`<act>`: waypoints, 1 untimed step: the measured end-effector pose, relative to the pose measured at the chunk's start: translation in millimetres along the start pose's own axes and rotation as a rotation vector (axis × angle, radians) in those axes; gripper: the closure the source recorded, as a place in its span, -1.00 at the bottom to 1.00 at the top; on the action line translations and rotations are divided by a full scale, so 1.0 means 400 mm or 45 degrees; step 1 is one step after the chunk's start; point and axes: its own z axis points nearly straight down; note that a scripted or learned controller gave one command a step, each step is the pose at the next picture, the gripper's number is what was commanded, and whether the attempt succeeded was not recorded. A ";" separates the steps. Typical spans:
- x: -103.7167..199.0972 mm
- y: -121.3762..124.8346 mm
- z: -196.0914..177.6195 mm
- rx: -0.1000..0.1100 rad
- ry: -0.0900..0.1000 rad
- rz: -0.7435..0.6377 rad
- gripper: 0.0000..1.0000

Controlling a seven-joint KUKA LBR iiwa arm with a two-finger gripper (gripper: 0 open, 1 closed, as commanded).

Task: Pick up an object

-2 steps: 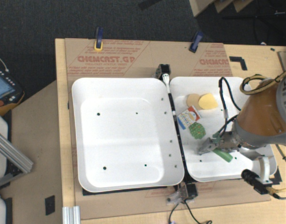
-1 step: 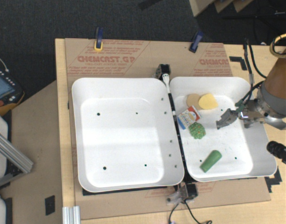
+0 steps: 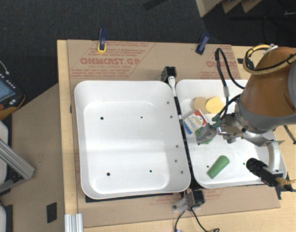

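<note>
The right bin (image 3: pixel 235 178) holds several small things. A yellow disc (image 3: pixel 215 104) and a tan round piece (image 3: pixel 200 103) lie side by side near its far edge. A white, blue and red carton (image 3: pixel 194 122) lies tilted by the divider. Just below it sits a small grey-green object (image 3: pixel 204 136). Toward the near edge rests a green cylinder (image 3: pixel 218 166). My gripper (image 3: pixel 218 128) hangs low over the middle of the right bin, right beside the grey-green object and the carton. The arm's orange wrist hides part of the bin behind it.
The left bin (image 3: pixel 124 139) lies beside the right one, parted from it by a narrow rim. Both sit on a brown cardboard sheet (image 3: pixel 114 57) held by blue clamps (image 3: pixel 102 37) at the far edge.
</note>
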 end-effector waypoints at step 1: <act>-0.164 0.002 -0.320 -0.025 -0.013 0.017 -1.00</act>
